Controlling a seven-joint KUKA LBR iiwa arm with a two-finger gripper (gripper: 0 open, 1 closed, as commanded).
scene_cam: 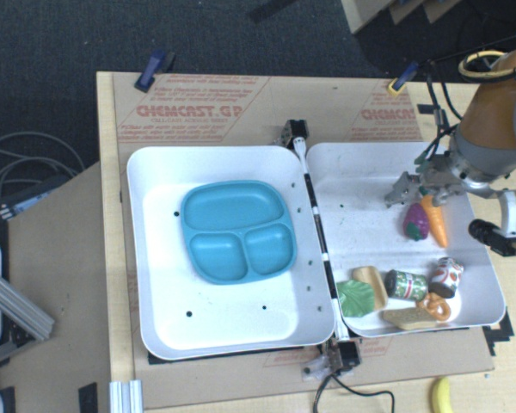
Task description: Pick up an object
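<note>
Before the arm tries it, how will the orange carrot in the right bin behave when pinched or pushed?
The carrot looks like smooth toy plastic, so probably light, stiff and slippery. Its tapered round shape may roll or pivot when nudged. It touches the purple vegetable, which would likely shift too.

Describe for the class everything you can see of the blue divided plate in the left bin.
The blue divided plate looks like smooth, matte light-blue plastic with rounded corners. Raised ridges split it into three compartments: one wide one along the far side and two smaller ones nearer the camera. It lies flat and slightly turned, about mid-floor in the left bin, with nothing showing in its compartments and nothing else touching it.
</note>
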